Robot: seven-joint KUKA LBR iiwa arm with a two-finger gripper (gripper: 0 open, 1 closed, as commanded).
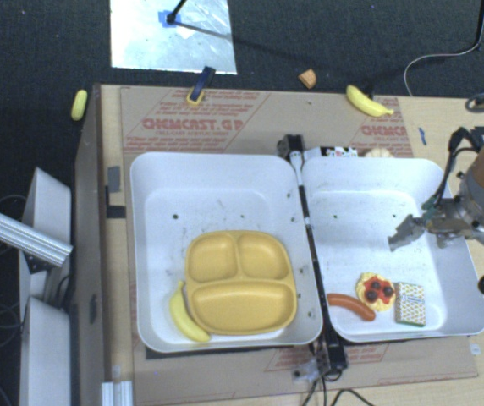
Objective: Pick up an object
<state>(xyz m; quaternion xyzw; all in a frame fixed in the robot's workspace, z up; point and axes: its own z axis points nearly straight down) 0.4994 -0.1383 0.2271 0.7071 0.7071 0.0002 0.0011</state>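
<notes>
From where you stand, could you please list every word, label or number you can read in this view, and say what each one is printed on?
"CHEMCAST GP" in red, upside down, on the brown board behind the left bin.
The same red print, only partly showing, on the board behind the right bin; its start reads "CHEM", the rest is blurred.
The patterned packet in the right bin: print too small to read.

A robot lab: two white bins (225, 172) sit on a bench (250, 112) covered in printed cardboard, toy food in them, loose cables (445, 53) trailing over dark carpet (39, 32) past the bench's far edge.
</notes>
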